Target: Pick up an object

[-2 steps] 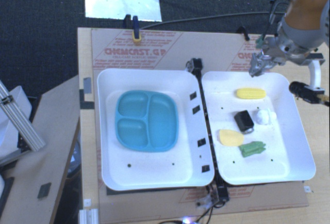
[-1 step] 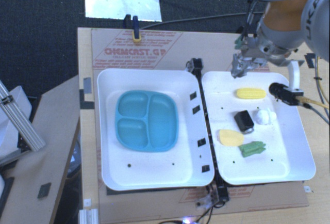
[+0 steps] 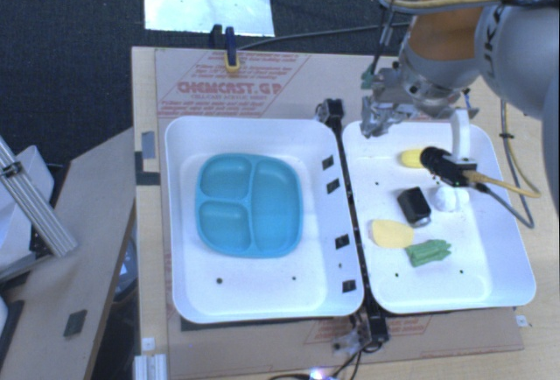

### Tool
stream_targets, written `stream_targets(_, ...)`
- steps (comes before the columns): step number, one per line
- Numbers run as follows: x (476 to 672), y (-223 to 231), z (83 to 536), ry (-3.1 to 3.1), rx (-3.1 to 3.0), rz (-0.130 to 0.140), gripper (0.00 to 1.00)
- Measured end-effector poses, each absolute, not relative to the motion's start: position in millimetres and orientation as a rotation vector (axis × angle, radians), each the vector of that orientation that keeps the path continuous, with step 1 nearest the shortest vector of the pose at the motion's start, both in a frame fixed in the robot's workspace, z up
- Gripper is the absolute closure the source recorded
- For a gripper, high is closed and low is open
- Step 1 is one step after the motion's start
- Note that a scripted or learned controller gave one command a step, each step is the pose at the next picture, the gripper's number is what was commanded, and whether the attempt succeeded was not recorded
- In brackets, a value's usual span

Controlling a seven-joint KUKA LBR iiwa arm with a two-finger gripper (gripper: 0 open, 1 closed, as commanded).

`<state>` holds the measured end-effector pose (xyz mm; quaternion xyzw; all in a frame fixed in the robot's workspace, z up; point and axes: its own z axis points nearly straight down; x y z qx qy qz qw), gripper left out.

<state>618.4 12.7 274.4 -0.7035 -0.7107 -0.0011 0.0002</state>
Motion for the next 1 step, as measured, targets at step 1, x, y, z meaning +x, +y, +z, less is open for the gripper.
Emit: stream_targets(1, 624.9, 65.5, 264.2, -2.232, -2.211, -0.004, 1.00)
